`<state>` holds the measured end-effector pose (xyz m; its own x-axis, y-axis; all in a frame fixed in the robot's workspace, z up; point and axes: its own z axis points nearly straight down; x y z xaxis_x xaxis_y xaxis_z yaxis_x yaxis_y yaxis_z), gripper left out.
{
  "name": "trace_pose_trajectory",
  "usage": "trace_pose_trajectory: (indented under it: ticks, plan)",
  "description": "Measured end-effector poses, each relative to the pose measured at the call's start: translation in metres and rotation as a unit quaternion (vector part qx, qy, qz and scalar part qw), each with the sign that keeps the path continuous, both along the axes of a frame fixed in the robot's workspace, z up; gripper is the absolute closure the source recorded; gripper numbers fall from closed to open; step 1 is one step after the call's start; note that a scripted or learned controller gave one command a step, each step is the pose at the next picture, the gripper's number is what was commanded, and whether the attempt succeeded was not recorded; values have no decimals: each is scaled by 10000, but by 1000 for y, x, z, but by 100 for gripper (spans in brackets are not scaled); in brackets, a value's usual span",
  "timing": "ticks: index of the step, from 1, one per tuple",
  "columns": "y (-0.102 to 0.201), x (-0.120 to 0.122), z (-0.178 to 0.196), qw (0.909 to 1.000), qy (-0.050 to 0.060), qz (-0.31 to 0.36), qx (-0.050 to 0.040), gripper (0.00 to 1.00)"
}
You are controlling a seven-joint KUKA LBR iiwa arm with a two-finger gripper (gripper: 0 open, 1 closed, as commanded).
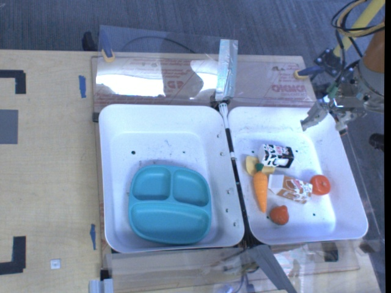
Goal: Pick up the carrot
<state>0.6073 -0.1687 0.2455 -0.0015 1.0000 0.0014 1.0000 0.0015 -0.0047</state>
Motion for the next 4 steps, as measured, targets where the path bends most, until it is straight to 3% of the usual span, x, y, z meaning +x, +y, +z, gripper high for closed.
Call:
trace_pose_trajectory:
  ticks: [1, 2, 3, 4]
  plan:
    - [-12, -32, 36, 9912, -12, -1320, -14, 0]
    - [34, -9, -89, 9997, 36, 240, 11, 0]
    - [115, -34, -62, 9976, 16, -699, 2, 0]
    - [133, -90, -63, 9996, 16, -265, -1, 0]
